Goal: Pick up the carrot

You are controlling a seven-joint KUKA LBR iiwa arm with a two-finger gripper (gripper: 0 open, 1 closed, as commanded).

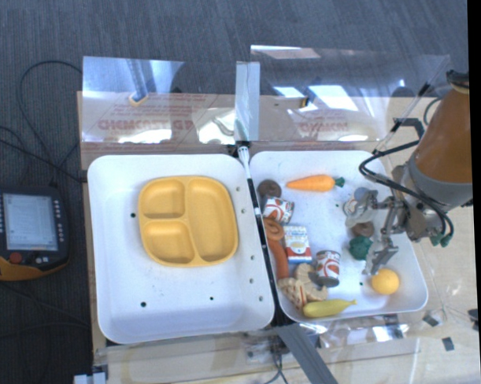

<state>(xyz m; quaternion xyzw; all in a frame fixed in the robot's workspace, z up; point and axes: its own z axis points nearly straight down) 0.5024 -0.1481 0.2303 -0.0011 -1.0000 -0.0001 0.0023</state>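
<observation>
Carrot [309,183] lying flat in the right bin's [417,299] upper part, right of centre frame, pincer [382,241] low at the bin's right side, well apart from it, fingers parted, gripping nothing

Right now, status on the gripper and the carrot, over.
Gripper low over the right bin, nothing seen held. Carrot lying free at the bin's far side, apart from the gripper. Green toy and lemon beside the gripper.
</observation>
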